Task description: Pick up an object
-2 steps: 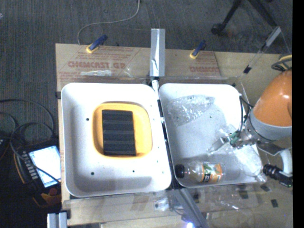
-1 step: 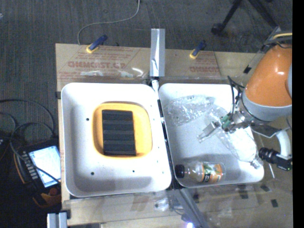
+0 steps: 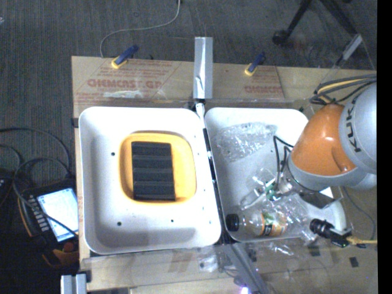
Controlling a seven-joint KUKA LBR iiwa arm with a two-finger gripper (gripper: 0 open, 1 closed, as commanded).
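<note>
In the right bin, a clear plastic bottle with a black cap lies on its side near the front wall. A crumpled clear plastic wrapper lies toward the back. More clear crinkled plastic sits mid-bin. My gripper hangs low over the right bin's middle, just above the bottle and against the crinkled plastic. The grey and orange wrist hides most of it.
The left bin holds a yellow dish with a black ribbed block in it. A metal post stands behind the wall between the two bins. Two blue-and-yellow clamps hold the bench's back edge.
</note>
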